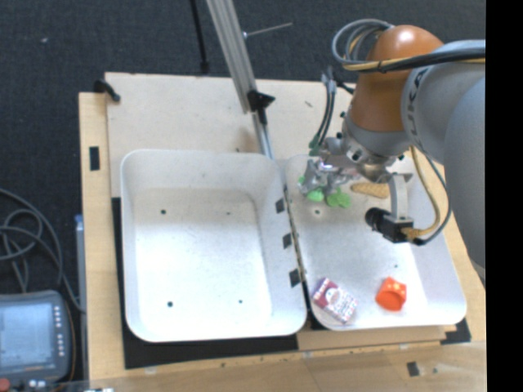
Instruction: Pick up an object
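Two shallow white bins (204,243) are seen; jaw state cannot be told as the gripper (325,178) meets a small green plastic object (327,196), which could be nudged aside.

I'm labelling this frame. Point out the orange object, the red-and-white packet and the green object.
orange object (391,294), camera view, its middle.
red-and-white packet (334,300), camera view, its top face.
green object (337,199), camera view, its lower leaf-like part.

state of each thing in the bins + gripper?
gripper: low in the right bin, over the green object
green object: in the bin, under the gripper; grip unclear
orange object: lying loose, near front edge
red-white packet: lying flat, front-left corner
tan object: partly hidden by the arm
left bin: in place
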You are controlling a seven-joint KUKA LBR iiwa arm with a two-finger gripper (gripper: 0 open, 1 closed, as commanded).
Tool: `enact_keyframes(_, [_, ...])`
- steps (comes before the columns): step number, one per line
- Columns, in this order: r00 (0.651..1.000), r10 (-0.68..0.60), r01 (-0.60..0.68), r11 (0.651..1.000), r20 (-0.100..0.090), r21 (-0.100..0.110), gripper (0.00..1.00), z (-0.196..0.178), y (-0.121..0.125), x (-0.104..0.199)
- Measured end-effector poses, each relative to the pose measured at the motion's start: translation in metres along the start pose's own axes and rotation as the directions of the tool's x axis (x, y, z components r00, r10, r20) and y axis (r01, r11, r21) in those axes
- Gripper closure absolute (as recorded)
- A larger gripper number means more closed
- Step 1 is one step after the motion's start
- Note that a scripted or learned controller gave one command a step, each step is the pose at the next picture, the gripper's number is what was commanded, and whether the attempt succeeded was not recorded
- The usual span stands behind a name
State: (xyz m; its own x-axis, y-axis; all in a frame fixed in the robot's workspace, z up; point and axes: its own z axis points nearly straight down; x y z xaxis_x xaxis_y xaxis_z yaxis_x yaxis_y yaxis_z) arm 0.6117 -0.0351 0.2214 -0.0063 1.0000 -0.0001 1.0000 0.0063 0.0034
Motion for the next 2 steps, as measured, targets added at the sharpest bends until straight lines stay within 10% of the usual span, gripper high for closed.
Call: enact_keyframes(2, [1.0, 0.001, -0.001, 1.0, -0.001, 0.001, 1.0, -0.001, 0.043, 0.087])
